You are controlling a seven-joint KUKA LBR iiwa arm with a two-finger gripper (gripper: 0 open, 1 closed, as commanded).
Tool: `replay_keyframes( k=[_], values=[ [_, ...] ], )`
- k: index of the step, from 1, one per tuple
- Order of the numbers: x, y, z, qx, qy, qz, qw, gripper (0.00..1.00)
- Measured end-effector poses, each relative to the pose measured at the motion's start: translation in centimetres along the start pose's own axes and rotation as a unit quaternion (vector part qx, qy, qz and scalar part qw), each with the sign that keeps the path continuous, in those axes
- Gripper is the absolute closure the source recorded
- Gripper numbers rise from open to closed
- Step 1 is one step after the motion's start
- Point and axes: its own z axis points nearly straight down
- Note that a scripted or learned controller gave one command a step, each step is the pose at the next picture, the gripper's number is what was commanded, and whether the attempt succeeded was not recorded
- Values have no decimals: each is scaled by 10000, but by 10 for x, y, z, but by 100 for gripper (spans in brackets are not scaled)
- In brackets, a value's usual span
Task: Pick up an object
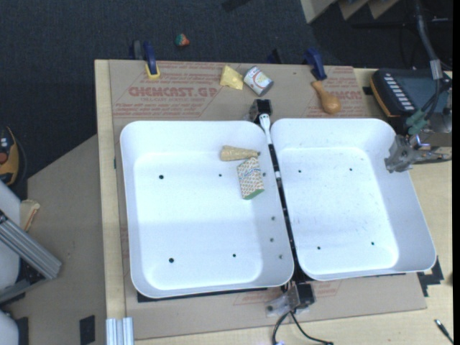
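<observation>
The bench (pixel 180 88) is a brown board with red lettering, and two white bins lie on it side by side: the left bin (pixel 201 264) and the right bin (pixel 402 221), their inner rims touching. Beyond the left bin's far rim lie a yellow wedge (pixel 231 78) and, just right of it, a small white box (pixel 258 80). Farther right, beyond the right bin's far rim, lies an orange-brown piece (pixel 326 98), with blue clamps (pixel 150 60) at the bench's far edge.
</observation>
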Motion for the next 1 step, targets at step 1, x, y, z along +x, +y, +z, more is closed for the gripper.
replay_keyframes(
  k=[1],
  values=[
    [-119,-3,-30,31,-34,77,10000,100]
  ],
)
